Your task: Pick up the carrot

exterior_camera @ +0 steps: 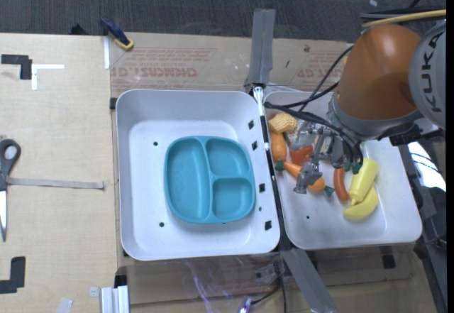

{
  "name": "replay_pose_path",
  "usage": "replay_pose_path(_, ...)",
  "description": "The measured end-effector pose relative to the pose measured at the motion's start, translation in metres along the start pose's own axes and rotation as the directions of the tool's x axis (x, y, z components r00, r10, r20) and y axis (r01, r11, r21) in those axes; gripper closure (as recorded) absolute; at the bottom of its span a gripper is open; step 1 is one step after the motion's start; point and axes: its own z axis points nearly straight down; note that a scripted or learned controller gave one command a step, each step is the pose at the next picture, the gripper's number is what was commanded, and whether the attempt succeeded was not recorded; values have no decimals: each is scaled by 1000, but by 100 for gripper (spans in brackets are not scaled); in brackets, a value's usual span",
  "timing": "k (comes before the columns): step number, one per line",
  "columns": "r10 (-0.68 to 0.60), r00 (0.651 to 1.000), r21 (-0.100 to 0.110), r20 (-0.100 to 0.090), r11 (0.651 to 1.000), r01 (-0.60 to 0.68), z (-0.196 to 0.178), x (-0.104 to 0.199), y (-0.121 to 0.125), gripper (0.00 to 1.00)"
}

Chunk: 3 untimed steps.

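Fingers (309, 178) hover touching the carrot (303, 174) (right bin (397, 230)).

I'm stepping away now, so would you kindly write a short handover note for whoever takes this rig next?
Claw: low in the right bin, among the toy food; whether it is open or shut cannot be told.
Carrot: lying in the right bin, right at the claw, beside the banana.
Blue divided plate: in the left bin.
Done: arm is over the food pile.
Left: confirm a grasp and lift the carrot.
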Motion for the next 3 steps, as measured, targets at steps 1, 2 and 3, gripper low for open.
replay_pose_path(1, 0, 1000, 0, 0, 1000, 0, 0, 0, 0, 0)
replay_pose_path(2, 0, 1000, 0, 0, 1000, 0, 0, 0, 0, 0)
replay_pose_path(3, 0, 1000, 0, 0, 1000, 0, 0, 0, 0, 0)
